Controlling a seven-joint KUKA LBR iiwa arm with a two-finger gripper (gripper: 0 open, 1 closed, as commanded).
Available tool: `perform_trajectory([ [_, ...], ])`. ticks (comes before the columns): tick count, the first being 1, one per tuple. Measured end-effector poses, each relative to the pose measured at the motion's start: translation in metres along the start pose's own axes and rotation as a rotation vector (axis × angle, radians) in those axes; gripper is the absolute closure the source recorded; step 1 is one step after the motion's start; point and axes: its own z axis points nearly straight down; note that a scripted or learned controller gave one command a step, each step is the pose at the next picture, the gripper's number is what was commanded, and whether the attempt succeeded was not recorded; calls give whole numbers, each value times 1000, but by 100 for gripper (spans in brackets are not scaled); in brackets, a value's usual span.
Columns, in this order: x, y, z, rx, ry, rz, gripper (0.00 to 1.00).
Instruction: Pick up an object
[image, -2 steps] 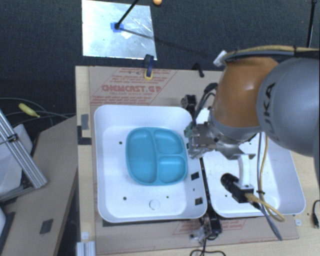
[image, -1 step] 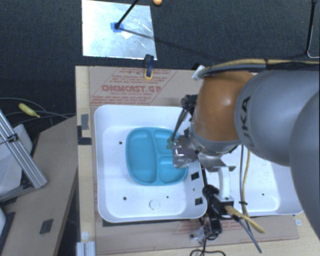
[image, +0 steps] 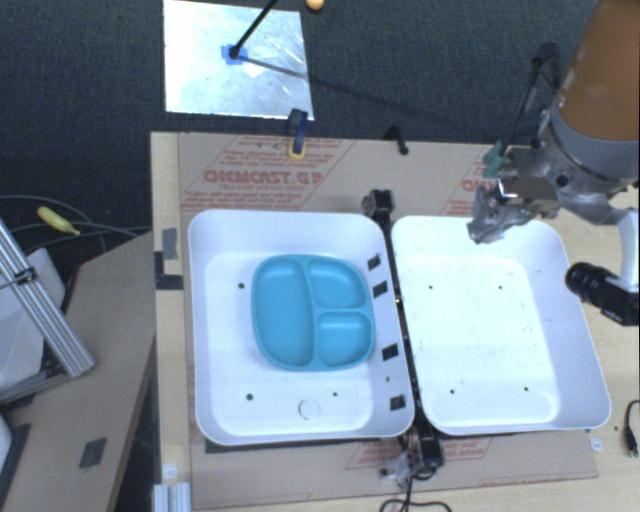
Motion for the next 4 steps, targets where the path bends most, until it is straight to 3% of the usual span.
perform_trajectory([
  [1, 17, -22, 58, 25, 1, -10, 100],
  [2, 85, -23, 66, 23, 3, -15, 100],
  [4, 164, -21, -15, 17, 4, -13, 100],
])
